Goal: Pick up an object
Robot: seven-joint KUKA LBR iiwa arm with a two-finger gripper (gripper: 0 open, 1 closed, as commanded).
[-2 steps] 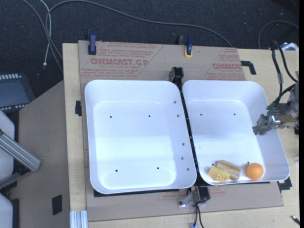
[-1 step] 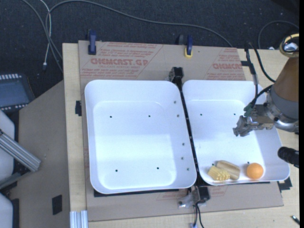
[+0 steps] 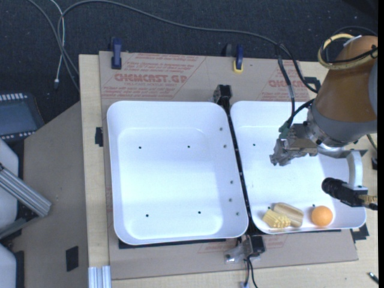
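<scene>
In the right bin [image 3: 258, 131] three small objects lie along the near edge: a yellow corn cob [image 3: 276, 220], a tan bread-like roll [image 3: 288, 210] touching it, and an orange ball [image 3: 322, 215] further right. My gripper [image 3: 282, 153] hangs over the middle of the right bin, well above and behind those objects, with nothing seen between its fingers. From this angle I cannot make out how the fingers stand.
The left bin [image 3: 120, 179] sits beside the right one, separated by a black divider strip [image 3: 235, 161]. Blue clamps [image 3: 116, 51] hold the board at the back. A black part [image 3: 342, 190] of the arm juts out over the right bin's near right corner.
</scene>
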